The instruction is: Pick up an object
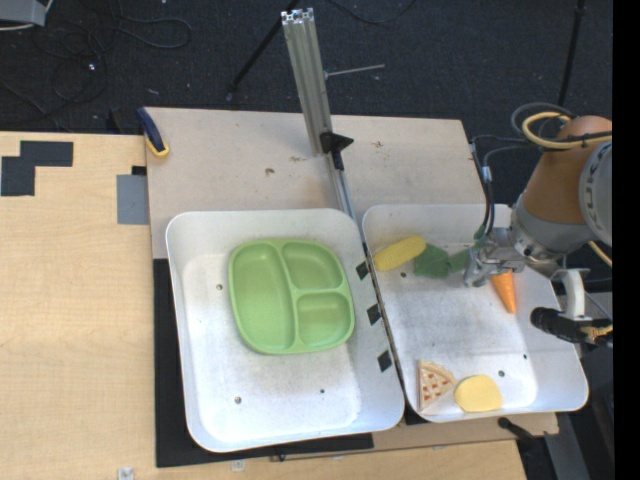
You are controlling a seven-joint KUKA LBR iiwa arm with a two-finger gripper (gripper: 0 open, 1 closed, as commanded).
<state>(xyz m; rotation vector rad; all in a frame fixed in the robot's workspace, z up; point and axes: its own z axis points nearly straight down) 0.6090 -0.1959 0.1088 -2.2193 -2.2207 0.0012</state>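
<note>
Hung low over the far end of the right bin (pixel 566 393), a metal gripper (pixel 487 267) on the grey arm with its orange band. Could not make out how wide it stood, nor anything caught in it. Sat between two toys: a dull green, lumpy leafy piece (pixel 433 262) touching or just beside it on the left, and a small orange cone-shaped carrot (pixel 505 290) just beside it on the right, tip pointing toward the near side. Lay next to the green piece, at the bin's far left corner, a smooth yellow oblong toy (pixel 398 252), tilted. Rested well apart from these, at the near end, a flat triangular pizza slice (pixel 433 383) with red dots and a pale crust, and beside it a glossy yellow rounded lump (pixel 478 394). Held, in the left bin (pixel 185 268), a light green plastic plate (pixel 292 296) with three moulded compartments and rounded corners. Stood behind the matt white bins, on the pale counter (pixel 240 158), a ribbed aluminium post (pixel 306 78).
</note>
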